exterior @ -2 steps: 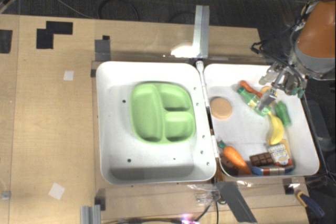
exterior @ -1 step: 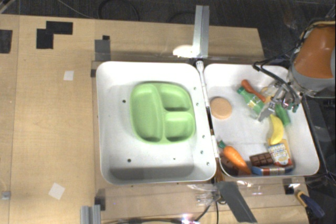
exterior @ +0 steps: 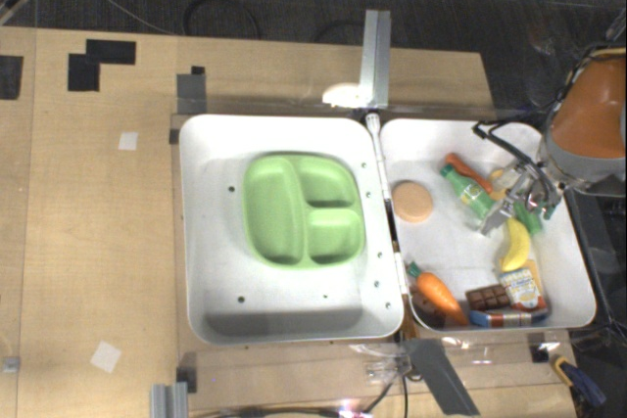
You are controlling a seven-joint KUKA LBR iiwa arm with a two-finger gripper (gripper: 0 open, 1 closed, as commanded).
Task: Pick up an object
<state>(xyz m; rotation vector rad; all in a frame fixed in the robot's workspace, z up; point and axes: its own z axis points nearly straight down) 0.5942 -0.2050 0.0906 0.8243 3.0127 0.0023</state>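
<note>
My gripper (exterior: pixel 511 209) hangs low over the right bin (exterior: pixel 563 308), near its right side. It sits between a green bottle (exterior: pixel 468 194) on its left and a yellow banana (exterior: pixel 515 247) just below it. An orange-red stick (exterior: pixel 468 170) lies against the bottle. A round tan cookie (exterior: pixel 413 202) rests further left. Along the bin's front lie a carrot (exterior: pixel 437 291), a brown chocolate bar (exterior: pixel 488 297) and a small labelled packet (exterior: pixel 521 286). I see nothing held in the gripper.
The left bin (exterior: pixel 211 299) holds a green divided tray (exterior: pixel 299 209). A metal post (exterior: pixel 375 54) stands behind the bins' shared wall. The orange band of the arm (exterior: pixel 591 117) looms over the right bin's far right corner.
</note>
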